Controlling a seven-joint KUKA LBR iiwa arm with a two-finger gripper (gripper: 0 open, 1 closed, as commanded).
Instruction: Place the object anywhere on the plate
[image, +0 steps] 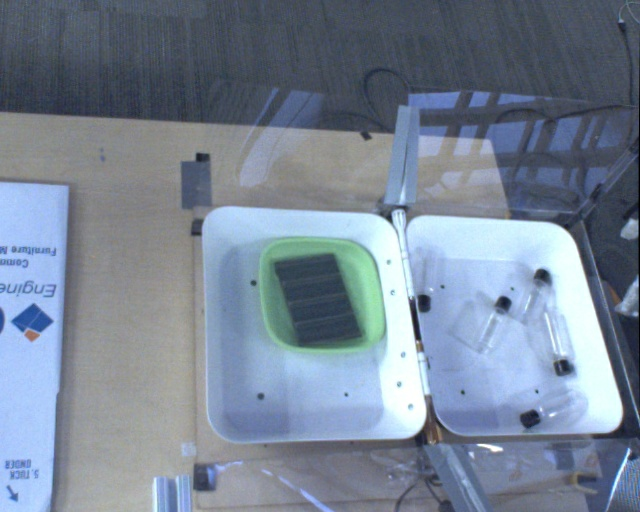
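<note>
While dark ridged block (318, 298) sits on green plate (372, 300), clear vials (553, 335) lie scattered in right bin (590, 290); pincer state: cannot tell.

A light wooden bench (120, 150) is seen from above. Two shallow white bins are set on it side by side, touching: the left bin (230, 400) and the right bin (590, 330). A white printed sheet (30, 340) is laid flat at the bench's left edge.

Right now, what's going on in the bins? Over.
Green plate in left bin, dark ridged block lying on it. Clear vials loose in right bin. Nothing blocking.
</note>
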